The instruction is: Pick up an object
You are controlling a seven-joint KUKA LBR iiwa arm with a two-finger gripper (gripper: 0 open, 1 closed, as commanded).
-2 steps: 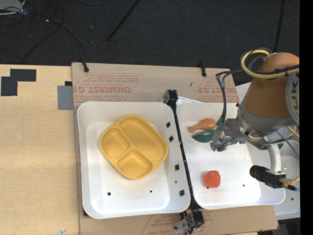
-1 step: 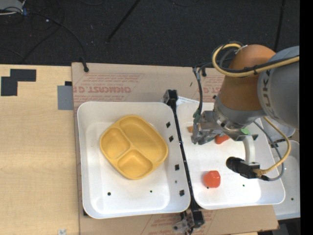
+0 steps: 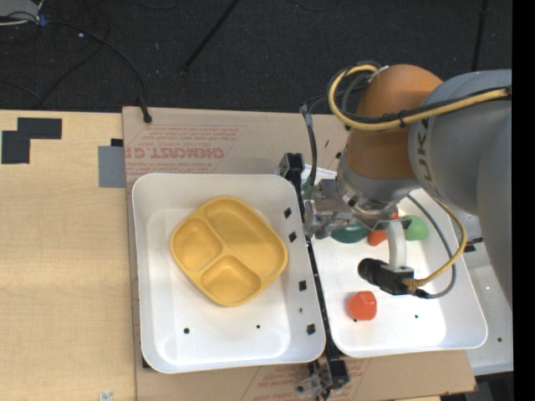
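Left bin: yellow divided plate.
Right bin: red object, arm overhead.
Gripper: grip state cannot be determined.

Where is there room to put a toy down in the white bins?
Left bin: bare floor along the near edge, below the yellow plate. Right bin: bare near corner, right of the red object. It's crowded under the arm, around the green pieces.

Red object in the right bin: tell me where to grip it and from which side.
Grip the red object across its compact body, coming straight down. It sits alone on the right bin floor with bare white around it, away from the walls, so a top grasp looks likeliest.
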